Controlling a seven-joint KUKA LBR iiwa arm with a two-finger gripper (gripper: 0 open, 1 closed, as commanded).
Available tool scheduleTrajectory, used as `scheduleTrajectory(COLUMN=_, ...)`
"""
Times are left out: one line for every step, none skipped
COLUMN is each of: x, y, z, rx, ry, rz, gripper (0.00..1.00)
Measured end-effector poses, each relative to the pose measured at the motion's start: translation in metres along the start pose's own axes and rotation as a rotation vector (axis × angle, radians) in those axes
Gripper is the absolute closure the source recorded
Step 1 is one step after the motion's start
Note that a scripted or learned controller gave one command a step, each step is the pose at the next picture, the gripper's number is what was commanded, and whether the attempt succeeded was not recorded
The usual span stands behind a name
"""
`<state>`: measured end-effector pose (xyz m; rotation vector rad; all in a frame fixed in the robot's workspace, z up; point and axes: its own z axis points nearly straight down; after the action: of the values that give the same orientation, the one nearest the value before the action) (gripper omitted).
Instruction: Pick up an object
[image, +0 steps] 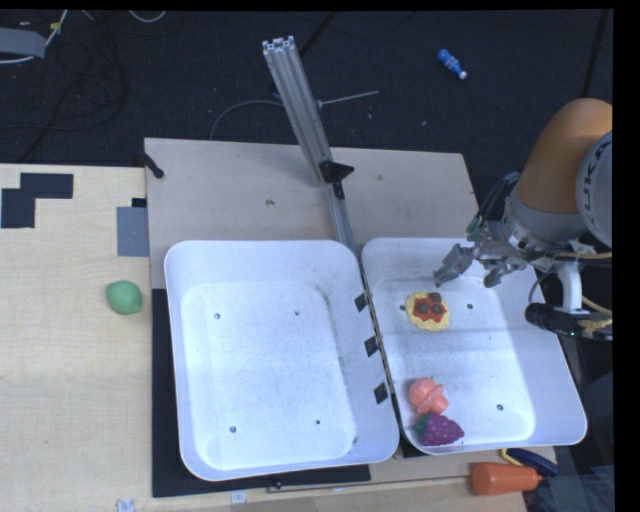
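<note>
hovering my gripper (470, 268) over right bin (540, 400), jaws apart, nothing between them. tart (427, 311) lies just below-left, nearest target; peach (428, 394) and grapes (439, 430) crowd the near wall.

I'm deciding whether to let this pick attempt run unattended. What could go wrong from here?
1. The pincer hangs above and to the right of the yellow toy with red berries, so a straight descent could miss it.
2. That toy looks flat, so the pincer might slide off it.
3. The pink toy and purple grapes touch near the right bin's rim, so a grab there might take both or hit the wall.
</note>
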<state>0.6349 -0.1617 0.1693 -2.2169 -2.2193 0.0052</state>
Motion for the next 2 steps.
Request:
scheduleTrajectory(x=-0.002, y=0.002, z=0.043, rx=-0.001, ry=0.0, rz=0.0, gripper=0.0)
scheduleTrajectory(x=-0.001, y=0.003, z=0.077, rx=-0.009, ry=-0.001, rz=0.0, gripper=0.0)
